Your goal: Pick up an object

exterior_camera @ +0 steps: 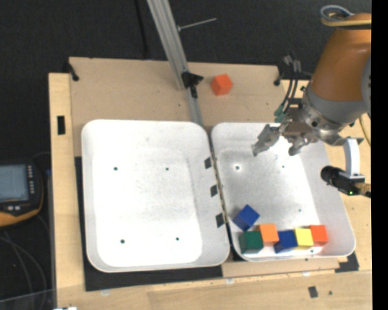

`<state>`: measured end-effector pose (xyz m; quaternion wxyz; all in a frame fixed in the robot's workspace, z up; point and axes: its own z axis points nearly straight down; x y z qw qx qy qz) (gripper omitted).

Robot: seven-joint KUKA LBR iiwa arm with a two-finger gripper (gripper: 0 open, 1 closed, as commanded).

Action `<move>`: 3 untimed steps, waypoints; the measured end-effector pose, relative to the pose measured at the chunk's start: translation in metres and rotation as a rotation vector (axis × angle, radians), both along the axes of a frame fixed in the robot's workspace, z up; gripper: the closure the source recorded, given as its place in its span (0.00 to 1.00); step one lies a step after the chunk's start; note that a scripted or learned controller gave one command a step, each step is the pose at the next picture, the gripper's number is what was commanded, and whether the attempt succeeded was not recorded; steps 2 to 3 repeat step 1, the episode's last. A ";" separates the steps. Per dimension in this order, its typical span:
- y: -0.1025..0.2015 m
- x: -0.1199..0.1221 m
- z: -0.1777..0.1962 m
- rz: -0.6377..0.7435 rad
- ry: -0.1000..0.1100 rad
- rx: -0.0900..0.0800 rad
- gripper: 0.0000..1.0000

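Blocks lie untouched along the right bin's near edge while my gripper hangs above its far end, fingers apart and empty.

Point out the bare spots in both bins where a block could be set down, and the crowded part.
Left bin: bare across its floor. Right bin: bare middle, between the claw above its far end and the blocks. Crowded: near edge, where the blue block and block row sit.
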<state>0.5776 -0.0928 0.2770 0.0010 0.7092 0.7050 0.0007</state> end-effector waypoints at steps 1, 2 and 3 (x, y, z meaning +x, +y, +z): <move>-0.065 0.021 -0.081 0.001 0.008 -0.003 0.00; -0.065 0.021 -0.081 0.001 0.008 -0.003 0.00; -0.065 0.021 -0.081 0.001 0.008 -0.003 0.00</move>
